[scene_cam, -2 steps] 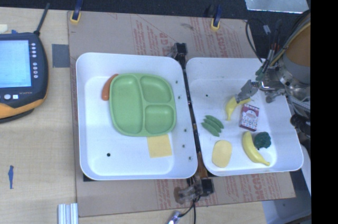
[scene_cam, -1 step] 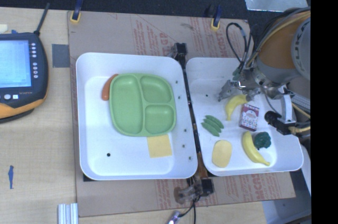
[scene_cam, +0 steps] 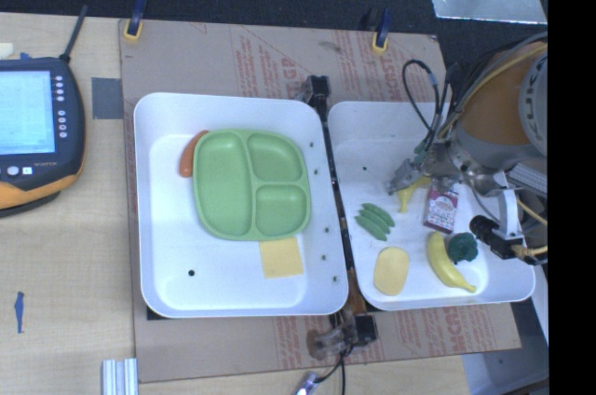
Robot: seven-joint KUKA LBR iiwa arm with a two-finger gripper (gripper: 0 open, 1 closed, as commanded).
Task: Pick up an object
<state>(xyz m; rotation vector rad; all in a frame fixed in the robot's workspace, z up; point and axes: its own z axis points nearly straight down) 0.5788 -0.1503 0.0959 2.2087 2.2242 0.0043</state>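
Note:
My gripper (scene_cam: 410, 177) hangs low over the middle of the right bin (scene_cam: 372, 118), reaching in from the right. A small yellow piece (scene_cam: 407, 197) lies just below it, and a red and white packet (scene_cam: 441, 209) sits right beside it. Nearer the front of that bin are a green pea pod (scene_cam: 374, 220), a pale yellow oval (scene_cam: 391, 271), a banana (scene_cam: 447, 264) and a dark green broccoli (scene_cam: 462, 247). I see nothing lifted off the bin floor.
The left bin (scene_cam: 149, 197) holds a green divided plate (scene_cam: 251, 183), an orange item (scene_cam: 187, 156) tucked under its left edge and a flat yellow square (scene_cam: 281, 257). A control pendant (scene_cam: 33, 128) lies on the bench at far left.

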